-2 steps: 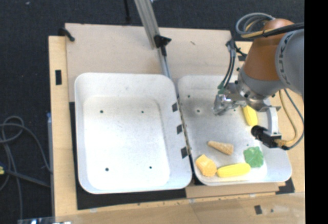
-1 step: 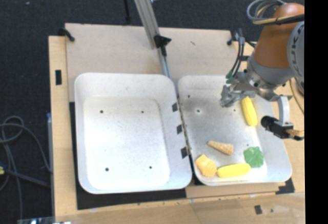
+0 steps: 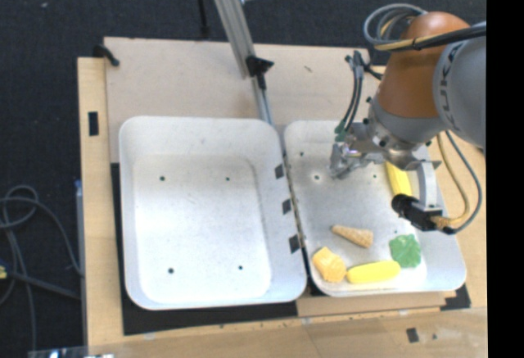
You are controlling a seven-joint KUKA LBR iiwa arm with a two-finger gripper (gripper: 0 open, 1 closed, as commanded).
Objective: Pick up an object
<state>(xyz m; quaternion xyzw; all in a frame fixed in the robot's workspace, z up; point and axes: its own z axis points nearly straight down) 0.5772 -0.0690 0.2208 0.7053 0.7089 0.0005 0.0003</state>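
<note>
Gripper (image 3: 344,161) hanging over the upper part of the right bin (image 3: 315,209), hard to say whether parted or clenched, with nothing showing between the tips. Above and to the right of it, grey arm (image 3: 467,94) with its orange band (image 3: 417,70) reaching in, cables looping around the wrist.

Just to the gripper's right, lying partly under the wrist: a long yellow piece (image 3: 398,180), partly hidden. Below and to the right, a black fitting (image 3: 409,210) sticking out near the bin's right wall. Further below the gripper, resting on the bin floor: a tan cone-shaped object (image 3: 352,235), pointing left. Lower still, near the bin's bottom edge: a yellow chunk (image 3: 329,265) to the lower left, a yellow oblong (image 3: 373,272) just beside it, and a green piece (image 3: 405,251) touching the oblong's right end.

Well to the gripper's left, sitting beside the right bin: the left bin (image 3: 131,184). Up and left of the gripper, leaning across the bench (image 3: 164,78): a slanted metal rail (image 3: 229,12).
</note>
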